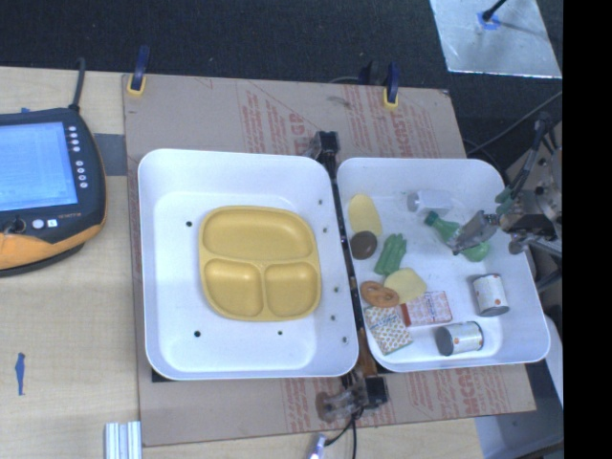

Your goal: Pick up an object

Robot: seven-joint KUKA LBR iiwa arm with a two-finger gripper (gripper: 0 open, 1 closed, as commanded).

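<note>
while reaching from the right, hand (475, 232) hovers over green object (475, 250).

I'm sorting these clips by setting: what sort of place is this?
Probably a robotics lab bench: two white bins sit on clamped cardboard, a teach pendant lies beside them, and a gripper reaches over small test objects.

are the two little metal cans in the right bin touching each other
Apart. The camera view shows bare white bin floor between the upper can and the lower can, which lies nearer the bin's front edge.
</note>
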